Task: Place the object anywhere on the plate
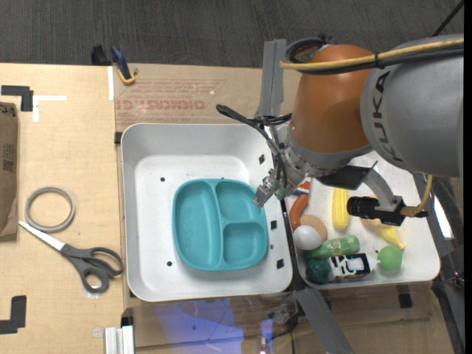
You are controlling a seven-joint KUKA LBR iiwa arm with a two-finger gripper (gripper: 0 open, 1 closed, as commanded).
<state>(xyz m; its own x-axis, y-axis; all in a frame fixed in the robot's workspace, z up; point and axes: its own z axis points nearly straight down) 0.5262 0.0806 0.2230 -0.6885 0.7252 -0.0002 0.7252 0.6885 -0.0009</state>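
Observation:
A teal plate (pixel 199 227) with three compartments lies in the left white bin (pixel 147 198). My gripper (pixel 266 192) hangs over the plate's upper right rim, close to the wall between the two bins. The arm's orange band and grey wrist cover much of the right bin (pixel 420 271). In that bin lie a red sausage (pixel 297 209), an ear of corn (pixel 339 208), a white egg (pixel 307 237), a green bottle (pixel 336 245), a green lime (pixel 389 259) and a yellow banana (pixel 391 234). No object shows on the plate.
Scissors (pixel 77 257) and a roll of tape (pixel 49 208) lie on the bench to the left of the bins. A blue clamp (pixel 121 63) sits at the cardboard's far edge. A dark pack (pixel 348 266) lies at the right bin's front.

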